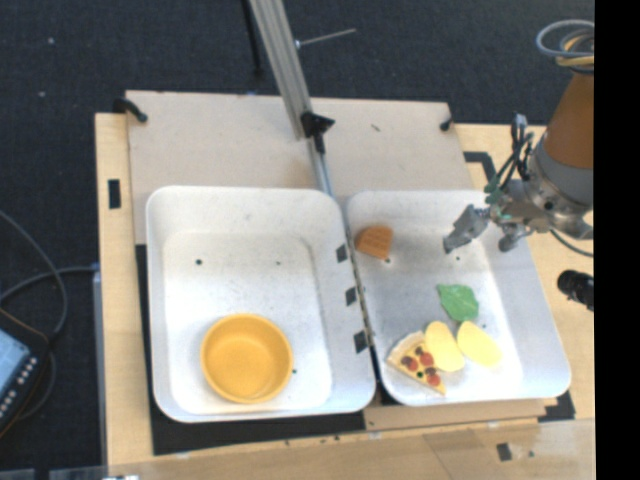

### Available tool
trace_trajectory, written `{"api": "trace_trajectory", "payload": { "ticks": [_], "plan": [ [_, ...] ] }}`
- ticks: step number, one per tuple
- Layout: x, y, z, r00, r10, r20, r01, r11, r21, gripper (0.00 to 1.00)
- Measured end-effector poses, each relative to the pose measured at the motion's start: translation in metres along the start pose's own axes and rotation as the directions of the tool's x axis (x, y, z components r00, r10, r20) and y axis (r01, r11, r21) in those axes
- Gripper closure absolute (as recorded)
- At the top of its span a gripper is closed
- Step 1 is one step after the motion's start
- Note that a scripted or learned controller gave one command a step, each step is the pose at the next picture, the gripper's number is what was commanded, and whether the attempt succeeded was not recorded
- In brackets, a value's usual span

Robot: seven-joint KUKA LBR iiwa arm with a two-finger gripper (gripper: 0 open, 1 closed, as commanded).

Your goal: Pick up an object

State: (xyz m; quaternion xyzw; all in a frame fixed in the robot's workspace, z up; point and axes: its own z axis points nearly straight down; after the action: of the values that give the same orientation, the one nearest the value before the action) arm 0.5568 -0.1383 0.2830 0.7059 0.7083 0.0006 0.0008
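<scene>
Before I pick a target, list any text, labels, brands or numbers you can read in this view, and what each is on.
No readable text anywhere in this view.
Yellow bowl in the left bin: plain, unmarked.
Brown piece, green piece, two yellow pieces and the pizza-slice toy in the right bin: no lettering.
Arm and hand: no legible marking.
Device at the left edge: screen too small and blurred to read.

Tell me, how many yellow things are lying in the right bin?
2. A pale yellow piece lies near the front beside the pizza slice, and a second yellow piece lies just right of it. The green piece sits behind them.
</scene>
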Motion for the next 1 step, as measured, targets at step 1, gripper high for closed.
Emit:
{"api": "trace_trajectory", "payload": {
  "ticks": [1],
  "plan": [
    [0.0001,0.0001,-0.0001,1.0,0.001,-0.001,-0.001,1.0,-0.001,0.0]
  ]
}}
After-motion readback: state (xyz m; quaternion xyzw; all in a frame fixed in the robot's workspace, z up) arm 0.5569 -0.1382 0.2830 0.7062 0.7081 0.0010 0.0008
